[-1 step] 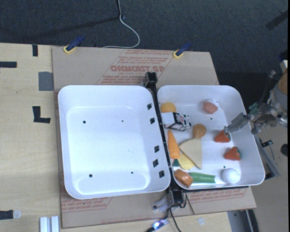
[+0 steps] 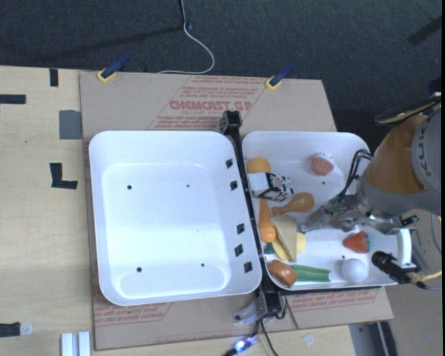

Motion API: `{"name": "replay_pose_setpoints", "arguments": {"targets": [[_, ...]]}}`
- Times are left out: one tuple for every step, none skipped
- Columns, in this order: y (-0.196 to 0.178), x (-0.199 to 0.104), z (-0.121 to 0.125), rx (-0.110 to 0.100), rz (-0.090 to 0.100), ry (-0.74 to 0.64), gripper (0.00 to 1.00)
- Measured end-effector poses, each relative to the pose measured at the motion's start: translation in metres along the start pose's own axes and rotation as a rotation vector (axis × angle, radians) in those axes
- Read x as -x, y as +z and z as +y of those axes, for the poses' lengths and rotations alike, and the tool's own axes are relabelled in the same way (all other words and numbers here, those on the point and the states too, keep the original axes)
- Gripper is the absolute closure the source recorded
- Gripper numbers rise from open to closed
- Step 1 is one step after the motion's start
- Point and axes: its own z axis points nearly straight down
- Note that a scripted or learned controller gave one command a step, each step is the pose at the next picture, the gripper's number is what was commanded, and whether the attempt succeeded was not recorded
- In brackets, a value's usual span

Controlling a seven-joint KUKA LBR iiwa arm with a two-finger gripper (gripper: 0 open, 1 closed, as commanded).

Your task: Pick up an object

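The right bin (image 2: 341,138) holds several small objects. An orange piece (image 2: 257,165), a black-and-white item (image 2: 279,186) and a pink-red item (image 2: 321,165) lie toward its far side. A brown drumstick-shaped piece (image 2: 297,203), an orange carrot (image 2: 266,222) and a pale yellow piece (image 2: 288,240) sit along the left wall. A red item (image 2: 356,241), a white ball (image 2: 352,269), a green stick (image 2: 311,274) and a brown-orange piece (image 2: 280,273) lie near the front. My gripper (image 2: 328,217) hangs low inside this bin, just right of the drumstick and yellow piece, above-left of the red item.
The left bin (image 2: 104,150) stands beside the right one, sharing a black-clipped divide (image 2: 241,199). Both rest on a cardboard sheet (image 2: 208,102) held by yellow-blue clamps. A cable (image 2: 196,39) runs over the dark cloth behind. The arm's orange band (image 2: 397,162) overhangs the right bin's right edge.
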Motion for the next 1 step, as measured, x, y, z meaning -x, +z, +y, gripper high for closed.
{"name": "replay_pose_setpoints", "arguments": {"targets": [[-0.0058,-0.0269,0.0595,0.006,0.000,-0.003,0.00]]}}
